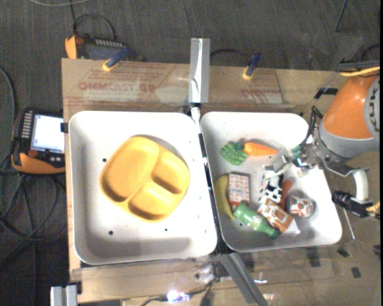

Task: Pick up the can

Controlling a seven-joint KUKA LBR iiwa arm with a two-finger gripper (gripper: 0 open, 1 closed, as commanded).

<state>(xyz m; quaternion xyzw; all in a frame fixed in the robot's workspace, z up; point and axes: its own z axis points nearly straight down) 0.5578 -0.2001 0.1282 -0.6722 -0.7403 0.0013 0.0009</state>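
The can [300, 206], small with a brown and white label, lies on its side at the right of the right bin [319, 231]. My gripper [286, 162] hangs over the bin's upper right part, above and to the left of the can and apart from it. It reaches in from the grey arm with the orange band [348, 120]. Just below the gripper sits a black and white cow-patterned item [272, 185].
Also in the right bin lie a carrot [260, 148], a green leafy toy [232, 152], a banana [223, 195], a small red carton [239, 186], a green bottle [255, 220] and an orange pack [277, 215]. A yellow divided plate [145, 176] sits in the left bin [83, 234].
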